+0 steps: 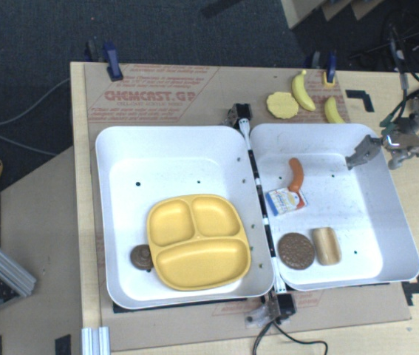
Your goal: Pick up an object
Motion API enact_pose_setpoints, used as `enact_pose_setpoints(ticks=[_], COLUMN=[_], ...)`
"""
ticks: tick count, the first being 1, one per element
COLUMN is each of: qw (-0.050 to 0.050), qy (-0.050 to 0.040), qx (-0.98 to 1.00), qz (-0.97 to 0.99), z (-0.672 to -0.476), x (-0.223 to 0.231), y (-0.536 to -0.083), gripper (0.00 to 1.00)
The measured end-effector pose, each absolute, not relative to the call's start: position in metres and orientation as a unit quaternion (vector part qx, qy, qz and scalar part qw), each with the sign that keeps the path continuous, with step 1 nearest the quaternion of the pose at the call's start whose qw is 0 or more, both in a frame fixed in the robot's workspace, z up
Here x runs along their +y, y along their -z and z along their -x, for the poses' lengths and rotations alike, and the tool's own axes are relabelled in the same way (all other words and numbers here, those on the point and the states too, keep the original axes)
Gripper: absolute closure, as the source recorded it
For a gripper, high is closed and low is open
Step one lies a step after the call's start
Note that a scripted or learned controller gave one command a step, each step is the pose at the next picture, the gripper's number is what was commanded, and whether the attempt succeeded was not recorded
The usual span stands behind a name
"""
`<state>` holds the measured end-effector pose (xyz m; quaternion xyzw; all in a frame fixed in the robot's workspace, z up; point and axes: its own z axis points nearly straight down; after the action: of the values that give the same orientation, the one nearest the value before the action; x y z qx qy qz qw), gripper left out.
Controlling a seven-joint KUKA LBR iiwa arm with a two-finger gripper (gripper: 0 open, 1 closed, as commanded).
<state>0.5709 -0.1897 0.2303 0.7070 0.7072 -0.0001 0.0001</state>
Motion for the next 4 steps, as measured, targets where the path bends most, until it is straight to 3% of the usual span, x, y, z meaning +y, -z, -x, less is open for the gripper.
enact_pose_setpoints(ticks=[1,2,3,4], qw=[0.005,0.002,-0.007,-0.006], qy=[-0.0043,-0.0012,0.0058,0.0068], qx=[0.708,0.709,0.707,0.706], qz=[-0.707,-0.706,-0.708,-0.708], z=[-0.595,-0.629,-0.661,-0.662], x=[-0.134,-0.105,-0.110,-0.103], y=[-0.115,-0.084,-0.082,-0.082], gripper=[0.00,0.00,0.00,0.00])
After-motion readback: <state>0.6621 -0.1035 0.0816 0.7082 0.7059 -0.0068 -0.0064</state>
